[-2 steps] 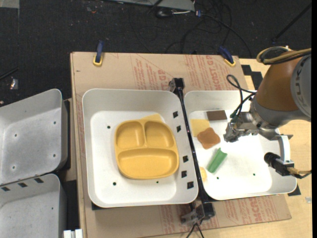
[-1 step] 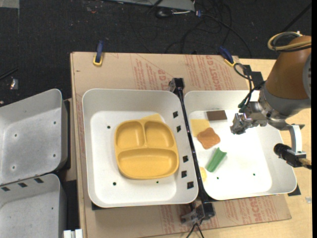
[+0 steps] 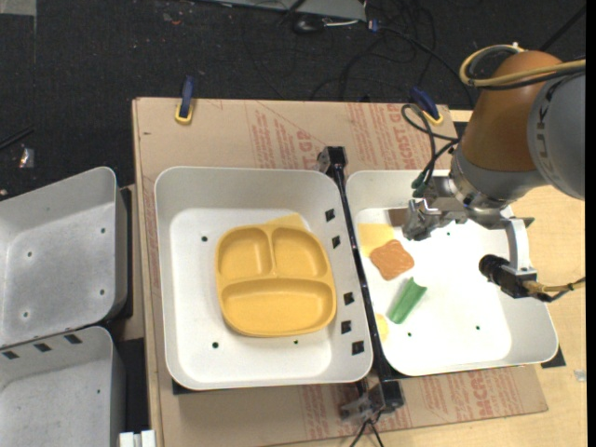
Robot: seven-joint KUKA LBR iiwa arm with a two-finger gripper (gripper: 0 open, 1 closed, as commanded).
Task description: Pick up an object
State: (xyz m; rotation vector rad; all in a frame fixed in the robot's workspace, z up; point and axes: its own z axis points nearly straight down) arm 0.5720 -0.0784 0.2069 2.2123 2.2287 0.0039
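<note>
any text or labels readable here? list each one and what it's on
Red print on the cardboard sheet under the bins: upside down and faint, too blurred to read.
Red print on the cardboard's front strip: too blurred to read.
Letters on the arm: cut off at the edge, not readable.
No text on the tray or bins.
</note>
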